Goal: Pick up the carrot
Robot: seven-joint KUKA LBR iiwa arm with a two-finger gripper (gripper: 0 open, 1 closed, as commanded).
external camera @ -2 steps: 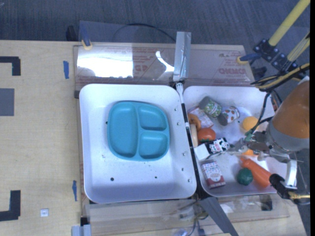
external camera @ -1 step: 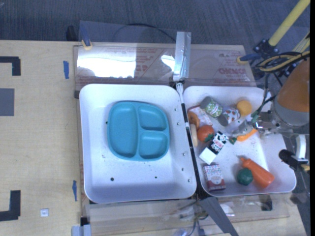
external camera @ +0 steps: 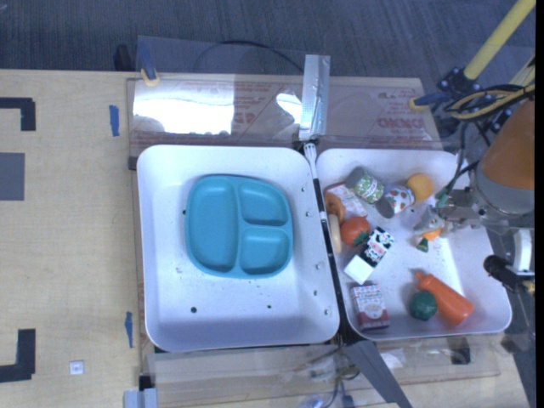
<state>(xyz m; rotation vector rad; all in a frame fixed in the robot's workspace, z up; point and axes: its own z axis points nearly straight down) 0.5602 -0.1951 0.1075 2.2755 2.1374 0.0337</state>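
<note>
Pale wood is what you see first: the bench (external camera: 59,253) runs flat and bare at the far left. Next comes the left bin (external camera: 161,313), smooth white plastic with rounded corners and a few dark specks on its floor. In it lies a turquoise divided plate (external camera: 238,225), glossy, three-sectioned, with bare white floor all around it. The two bins meet at a dark seam in the middle. The right bin (external camera: 484,253) is crowded along its left half: a red tomato-like piece (external camera: 354,229), a black-and-white cow-patterned carton (external camera: 376,246), a pink printed box (external camera: 370,304), a greenish can (external camera: 367,185) and an orange-yellow round fruit (external camera: 420,185). The carrot (external camera: 444,297) lies in the bin's lower right, a tapered orange body aslant, with a round green item (external camera: 422,306) against its lower-left side, close to the front rim. The gripper (external camera: 439,219) hangs over the bin's upper right, well apart from the carrot; you cannot tell how its fingers stand.
</note>
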